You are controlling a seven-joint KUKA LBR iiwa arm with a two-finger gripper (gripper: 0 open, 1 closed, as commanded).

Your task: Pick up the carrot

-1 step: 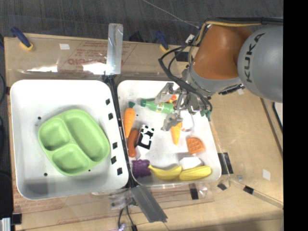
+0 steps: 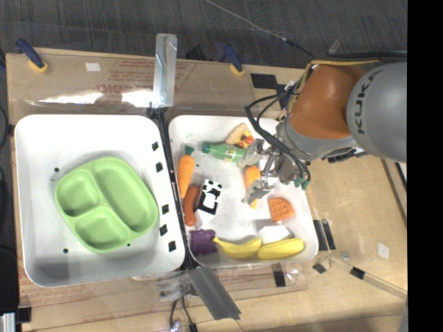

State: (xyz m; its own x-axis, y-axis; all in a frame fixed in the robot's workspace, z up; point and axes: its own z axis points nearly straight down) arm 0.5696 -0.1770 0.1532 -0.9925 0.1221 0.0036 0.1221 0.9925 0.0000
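Note:
An orange carrot (image 2: 185, 171) lies lengthwise along the left wall of the right bin (image 2: 311, 216), with a darker orange stick (image 2: 190, 207) just below it. My gripper (image 2: 257, 178) hangs over the middle of that bin, about a hand's width right of the carrot. A small orange piece (image 2: 251, 176) sits right at the gripper, partly covered by it. I cannot tell whether this piece is gripped or merely lies under the gripper. The arm's orange band (image 2: 325, 106) is above the bin's right rim.
Around the gripper lie a green bottle (image 2: 223, 151), a pizza slice (image 2: 240, 137), a black-and-white cube (image 2: 210, 196), an orange waffle (image 2: 280, 208), a white block (image 2: 273, 233), a banana (image 2: 238, 247), a corn cob (image 2: 281, 249) and a purple piece (image 2: 203, 241). The left bin (image 2: 31, 140) holds a green divided plate (image 2: 106, 203).

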